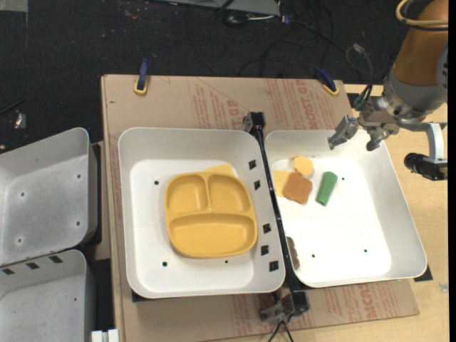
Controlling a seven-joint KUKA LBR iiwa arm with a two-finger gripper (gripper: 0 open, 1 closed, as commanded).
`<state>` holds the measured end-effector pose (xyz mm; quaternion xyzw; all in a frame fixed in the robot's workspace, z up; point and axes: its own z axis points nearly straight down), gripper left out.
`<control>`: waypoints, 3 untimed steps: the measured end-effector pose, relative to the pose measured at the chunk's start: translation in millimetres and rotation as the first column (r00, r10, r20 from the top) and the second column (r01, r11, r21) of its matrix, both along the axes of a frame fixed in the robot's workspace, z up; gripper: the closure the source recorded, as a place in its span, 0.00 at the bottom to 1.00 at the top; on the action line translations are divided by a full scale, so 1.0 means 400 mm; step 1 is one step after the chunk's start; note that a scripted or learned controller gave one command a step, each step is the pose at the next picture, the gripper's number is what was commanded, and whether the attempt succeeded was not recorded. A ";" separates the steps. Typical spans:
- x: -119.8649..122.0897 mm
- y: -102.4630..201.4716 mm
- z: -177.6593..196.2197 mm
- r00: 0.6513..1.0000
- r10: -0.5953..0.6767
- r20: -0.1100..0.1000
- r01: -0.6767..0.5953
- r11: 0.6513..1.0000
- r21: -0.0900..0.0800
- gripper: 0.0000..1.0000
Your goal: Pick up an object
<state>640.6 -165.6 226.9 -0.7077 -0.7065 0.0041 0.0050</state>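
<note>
Your gripper (358, 138) hangs over the far right corner of the right bin (370, 262), fingers spread wide with nothing between them, the orange-banded arm (420, 55) reaching in from the right. Your candidates cluster at that bin's left side: a green block (326, 188), a brown toast-like piece (297, 188) just beside it, and a small yellow chunk (303, 165) touching the brown one's far edge. The green block looks your best bet: it seems light and stiff, likely smooth plastic that could slip, so close across its narrow sides near the middle. It stands slightly apart from the brown piece, leaving room for a finger. In the left bin (142, 276) lies a yellow divided tray (211, 215), wide and flat, a poor fit for your jaws.
</note>
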 end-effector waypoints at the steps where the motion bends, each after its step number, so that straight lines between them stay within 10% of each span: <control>1: 0.007 0.001 0.022 1.000 0.003 0.013 -0.003 1.000 -0.002 0.00; 3: -0.008 -0.012 -0.290 1.000 0.000 0.009 0.000 1.000 -0.001 0.00</control>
